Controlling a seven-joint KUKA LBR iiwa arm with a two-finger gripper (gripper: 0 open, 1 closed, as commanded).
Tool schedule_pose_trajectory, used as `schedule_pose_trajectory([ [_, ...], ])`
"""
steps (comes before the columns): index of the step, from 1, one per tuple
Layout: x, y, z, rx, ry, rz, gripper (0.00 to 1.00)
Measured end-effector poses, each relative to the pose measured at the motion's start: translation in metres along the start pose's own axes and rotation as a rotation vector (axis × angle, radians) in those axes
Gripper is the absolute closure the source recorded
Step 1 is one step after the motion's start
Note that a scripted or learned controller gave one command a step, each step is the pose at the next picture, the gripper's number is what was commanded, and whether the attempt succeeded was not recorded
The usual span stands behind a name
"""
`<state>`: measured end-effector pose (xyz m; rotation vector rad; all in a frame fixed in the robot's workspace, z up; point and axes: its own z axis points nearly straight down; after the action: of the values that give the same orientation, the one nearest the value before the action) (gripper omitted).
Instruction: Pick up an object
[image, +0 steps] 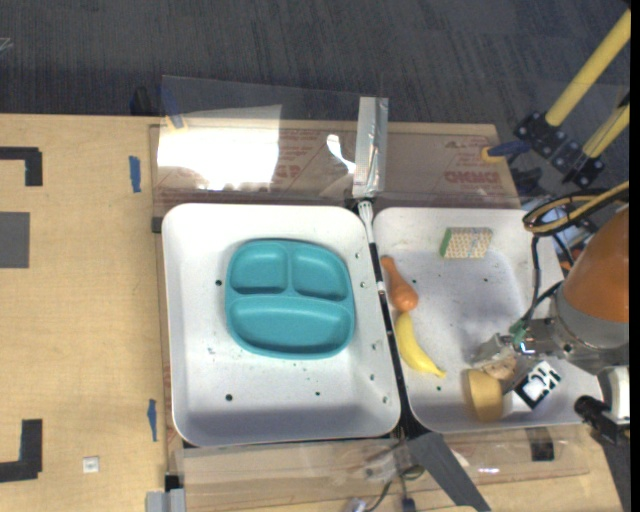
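1. Nearest us, at about five o'clock in the right-hand shallow white bin (500, 270), we see the two-finger gripper (497, 352) low over the floor, just above a tan roll of tape (484, 392); we cannot tell how its jaws stand.
2. At the bin's nine o'clock edge a yellow plastic banana (415, 347) and an orange plastic carrot (400, 285) lie against the wall, probably slid there.
3. At twelve o'clock lies a small checked green-and-tan sponge (467, 242).
4. In the left white bin (190, 300) sits a teal divided plastic plate (291, 298), centred.
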<state>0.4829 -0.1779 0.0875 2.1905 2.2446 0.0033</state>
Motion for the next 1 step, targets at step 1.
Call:
schedule_pose_trajectory([
  [1, 0.0555, 0.0006, -0.0006, -0.003, 0.001, 0.170, 0.00],
])
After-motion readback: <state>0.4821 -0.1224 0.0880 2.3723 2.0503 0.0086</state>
